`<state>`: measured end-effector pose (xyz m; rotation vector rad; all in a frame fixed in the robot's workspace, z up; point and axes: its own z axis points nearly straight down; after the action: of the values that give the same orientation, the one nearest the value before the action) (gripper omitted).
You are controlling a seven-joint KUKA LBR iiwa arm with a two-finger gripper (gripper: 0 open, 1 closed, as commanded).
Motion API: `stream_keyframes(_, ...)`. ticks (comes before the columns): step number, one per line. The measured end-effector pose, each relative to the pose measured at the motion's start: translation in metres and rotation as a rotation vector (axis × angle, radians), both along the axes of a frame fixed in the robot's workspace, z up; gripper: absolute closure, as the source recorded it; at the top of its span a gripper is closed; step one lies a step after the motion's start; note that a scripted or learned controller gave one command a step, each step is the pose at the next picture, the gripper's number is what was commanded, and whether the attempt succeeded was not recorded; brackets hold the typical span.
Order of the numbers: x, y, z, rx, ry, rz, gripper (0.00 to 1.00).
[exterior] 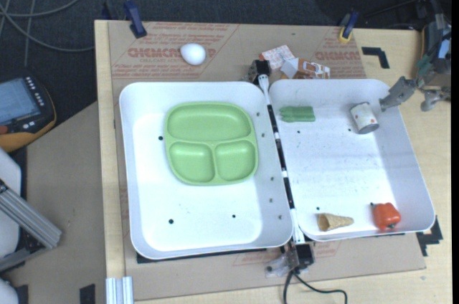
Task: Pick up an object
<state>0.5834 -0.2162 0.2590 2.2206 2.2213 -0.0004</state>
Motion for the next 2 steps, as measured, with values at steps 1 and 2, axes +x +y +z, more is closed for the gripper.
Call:
stream_keyframes(1, 0.03, 0.007, -0.094, 0.002, 0.003, 0.001, 0.0)
stream_keyframes(2, 0.059, 0.023, -0.175, 0.002, 0.003, 0.001, 0.0)
